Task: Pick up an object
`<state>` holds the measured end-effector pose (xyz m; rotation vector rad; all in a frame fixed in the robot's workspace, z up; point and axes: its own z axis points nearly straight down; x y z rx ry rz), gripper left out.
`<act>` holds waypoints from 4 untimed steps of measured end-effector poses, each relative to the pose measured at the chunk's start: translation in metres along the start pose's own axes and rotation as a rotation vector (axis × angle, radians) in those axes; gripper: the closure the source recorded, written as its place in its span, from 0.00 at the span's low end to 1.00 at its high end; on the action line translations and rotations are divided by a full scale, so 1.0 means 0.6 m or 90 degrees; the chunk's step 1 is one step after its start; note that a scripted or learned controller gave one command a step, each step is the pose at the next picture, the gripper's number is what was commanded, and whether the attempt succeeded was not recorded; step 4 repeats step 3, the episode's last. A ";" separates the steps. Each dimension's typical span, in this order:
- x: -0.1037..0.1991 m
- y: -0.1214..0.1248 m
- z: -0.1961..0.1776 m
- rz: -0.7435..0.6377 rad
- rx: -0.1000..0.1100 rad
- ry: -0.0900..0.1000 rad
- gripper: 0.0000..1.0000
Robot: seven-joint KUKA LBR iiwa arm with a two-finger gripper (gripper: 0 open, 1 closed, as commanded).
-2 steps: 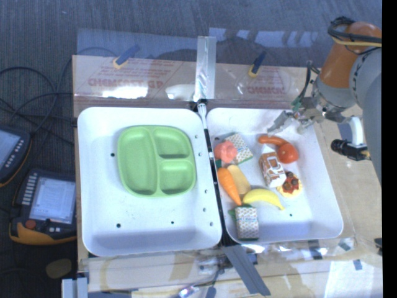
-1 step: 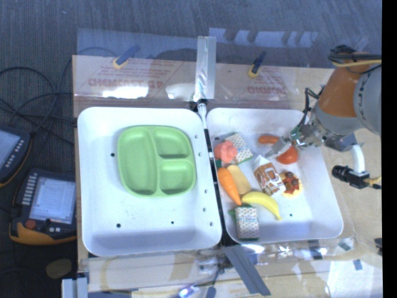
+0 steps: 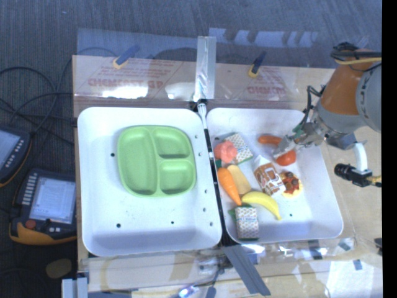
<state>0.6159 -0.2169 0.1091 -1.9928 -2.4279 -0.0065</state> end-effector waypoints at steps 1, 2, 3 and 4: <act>0.077 0.053 -0.189 0.025 0.001 -0.003 1.00; 0.088 0.035 -0.086 0.006 0.004 -0.003 1.00; 0.251 0.140 -0.224 0.076 0.002 -0.003 1.00; 0.251 0.140 -0.224 0.076 0.002 -0.003 1.00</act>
